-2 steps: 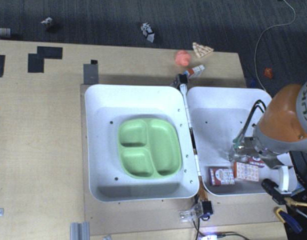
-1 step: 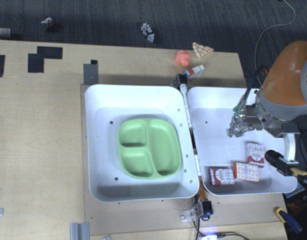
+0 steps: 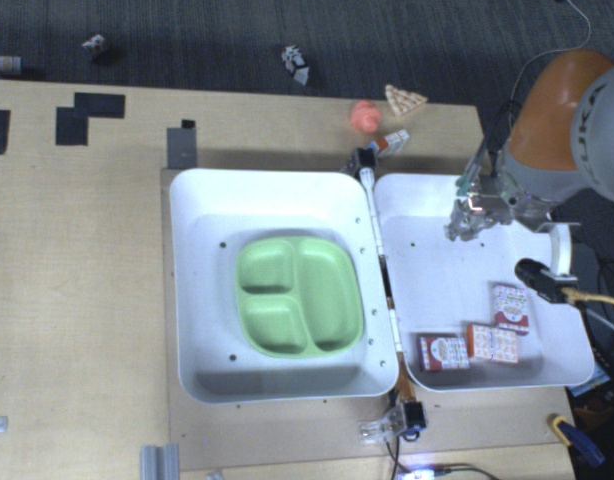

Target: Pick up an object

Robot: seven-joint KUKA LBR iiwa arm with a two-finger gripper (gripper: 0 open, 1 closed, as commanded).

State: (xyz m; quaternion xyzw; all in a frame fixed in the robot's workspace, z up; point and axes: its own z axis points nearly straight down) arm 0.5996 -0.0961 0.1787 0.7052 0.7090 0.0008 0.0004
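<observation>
**Gripper above the right bin, three small packets below**

Gripper is seen over the upper part of the right bin, near its far edge; whether it is spread or closed cannot be told, and nothing is seen held in it.

Three small printed packets are found near the bin's near right corner. A red packet lies with its long axis along the near edge. An orange packet lies just beside it, likewise. A white-and-red packet is set more upright, towards the right edge.

A green divided tray is seated in the left bin.
</observation>
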